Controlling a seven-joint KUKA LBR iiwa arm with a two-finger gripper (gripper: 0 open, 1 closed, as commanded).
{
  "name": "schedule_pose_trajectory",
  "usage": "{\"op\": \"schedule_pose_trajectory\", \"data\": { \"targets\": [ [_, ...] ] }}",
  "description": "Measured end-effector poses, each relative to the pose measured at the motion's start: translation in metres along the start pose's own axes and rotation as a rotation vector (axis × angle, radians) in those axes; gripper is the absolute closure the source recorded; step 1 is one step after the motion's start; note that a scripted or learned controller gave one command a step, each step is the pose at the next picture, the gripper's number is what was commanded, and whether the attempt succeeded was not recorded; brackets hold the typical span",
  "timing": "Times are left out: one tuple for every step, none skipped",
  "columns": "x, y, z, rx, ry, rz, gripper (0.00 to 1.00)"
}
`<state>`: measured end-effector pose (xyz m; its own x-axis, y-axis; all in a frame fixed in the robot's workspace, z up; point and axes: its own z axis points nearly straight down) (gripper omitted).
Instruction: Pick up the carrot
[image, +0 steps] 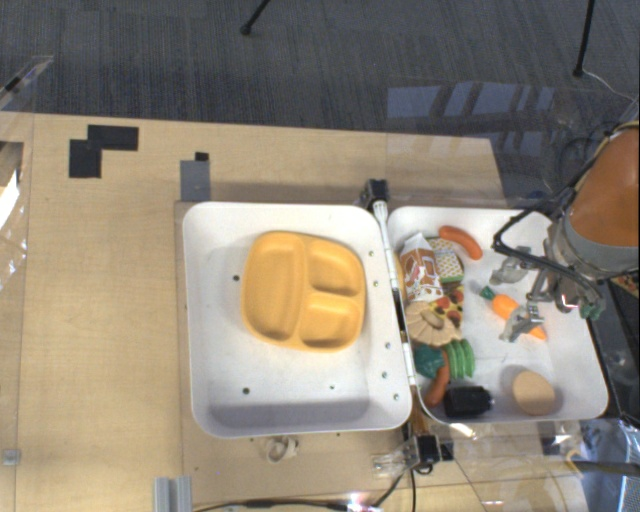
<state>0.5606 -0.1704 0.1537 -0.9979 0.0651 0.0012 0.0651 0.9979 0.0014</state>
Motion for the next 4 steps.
{"op": "schedule_pose_trajectory", "data": {
  "targets": [
    [0.011, -0.037, 0.063, 0.004, -0.021, 0.062, 0.00],
    [0.007, -0.035, 0.050, 0.006, -0.030, 0.056, 1.00],
    [0.007, -0.035, 0.050, 0.006, -0.029, 0.055, 0.00],
    [0.004, -0.034, 0.064, 0.001, -0.018, 0.236, 0.00]
  ]
}}
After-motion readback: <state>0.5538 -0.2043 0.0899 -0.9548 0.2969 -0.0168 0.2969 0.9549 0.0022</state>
